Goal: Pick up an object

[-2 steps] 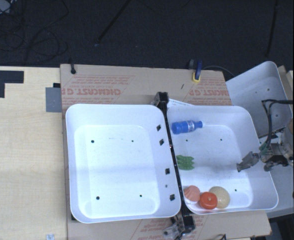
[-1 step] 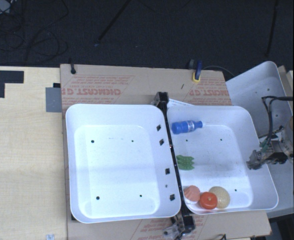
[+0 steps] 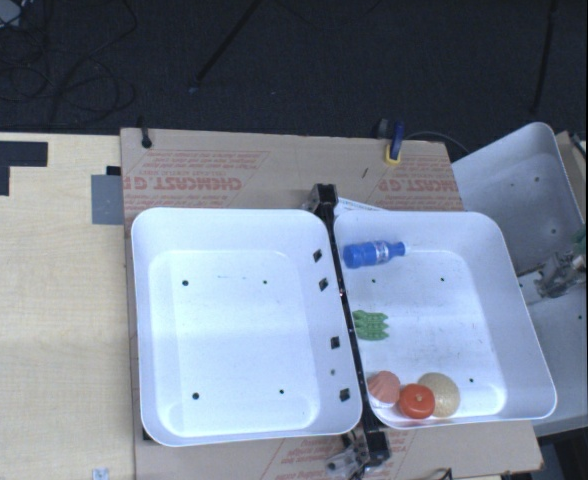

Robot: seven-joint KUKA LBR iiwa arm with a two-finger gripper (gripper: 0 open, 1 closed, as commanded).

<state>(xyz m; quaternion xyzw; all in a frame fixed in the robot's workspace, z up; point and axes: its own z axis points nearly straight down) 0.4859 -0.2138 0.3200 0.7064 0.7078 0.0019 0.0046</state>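
Note:
The right bin point(image 3: 506, 298) holds several small items. A blue bottle point(image 3: 374, 254) lies on its side near the bin's far left corner. A small green toy point(image 3: 370, 325) rests against the left wall, about midway down. In the near left corner three pieces sit close together: a pale pink one point(image 3: 383, 385), a red round one point(image 3: 416, 401) and a tan round one point(image 3: 441, 393). The red piece touches both of its neighbours.
The left bin point(image 3: 164, 268) stands beside the right one, with black clips point(image 3: 335, 298) along the seam. Both sit on a cardboard sheet point(image 3: 234, 173) on the wooden bench. A grey metal plate point(image 3: 529, 183) slants up at the right. A blue and yellow clamp point(image 3: 395, 141) stands at the cardboard's far edge.

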